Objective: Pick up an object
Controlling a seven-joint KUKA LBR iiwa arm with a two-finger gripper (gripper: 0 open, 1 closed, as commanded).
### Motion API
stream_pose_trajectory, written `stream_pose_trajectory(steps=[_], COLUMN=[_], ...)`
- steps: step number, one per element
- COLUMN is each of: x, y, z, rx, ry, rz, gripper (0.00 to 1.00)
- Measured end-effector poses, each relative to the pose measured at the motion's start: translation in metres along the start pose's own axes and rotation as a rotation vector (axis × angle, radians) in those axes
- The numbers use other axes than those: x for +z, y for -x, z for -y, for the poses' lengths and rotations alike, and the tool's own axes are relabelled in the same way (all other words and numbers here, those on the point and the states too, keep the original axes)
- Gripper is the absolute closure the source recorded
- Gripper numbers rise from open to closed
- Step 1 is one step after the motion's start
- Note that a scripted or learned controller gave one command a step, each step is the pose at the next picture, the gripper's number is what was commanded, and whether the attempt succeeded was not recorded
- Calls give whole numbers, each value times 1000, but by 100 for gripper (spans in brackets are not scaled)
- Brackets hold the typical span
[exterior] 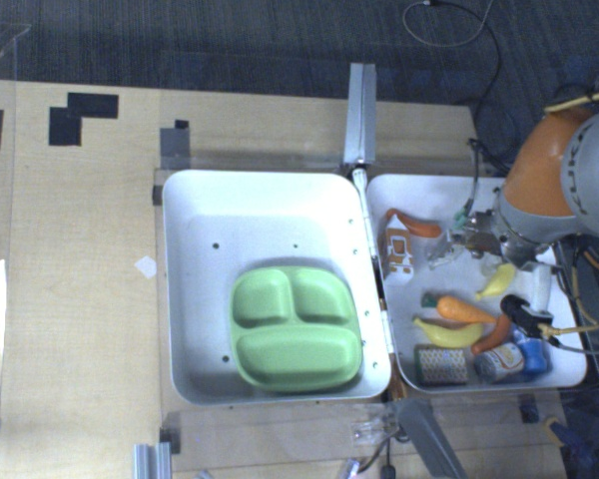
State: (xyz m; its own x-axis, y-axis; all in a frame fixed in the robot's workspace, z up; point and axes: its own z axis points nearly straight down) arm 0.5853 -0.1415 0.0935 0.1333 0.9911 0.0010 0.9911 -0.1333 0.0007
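Sitting in left bin (190, 267), one green tray (296, 327), two bananas (447, 333) right.

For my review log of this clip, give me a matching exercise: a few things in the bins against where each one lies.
Things:
1. green divided plate
2. carrot
3. blue can
4. gripper

Places:
A. near right corner of the right bin
B. middle of the right bin
C. left bin
D. over the far half of the right bin

Pairs: 1-C, 2-B, 3-A, 4-D
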Motion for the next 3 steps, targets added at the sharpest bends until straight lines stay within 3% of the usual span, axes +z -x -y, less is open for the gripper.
stream_pose_trajectory(steps=[1,2,3], x=[-9,-107,-151], y=[-2,-19,-81], z=[-2,4,52], rx=[-3,61,40], ry=[1,1,0], rz=[-2,1,0], gripper=[100,100,100])
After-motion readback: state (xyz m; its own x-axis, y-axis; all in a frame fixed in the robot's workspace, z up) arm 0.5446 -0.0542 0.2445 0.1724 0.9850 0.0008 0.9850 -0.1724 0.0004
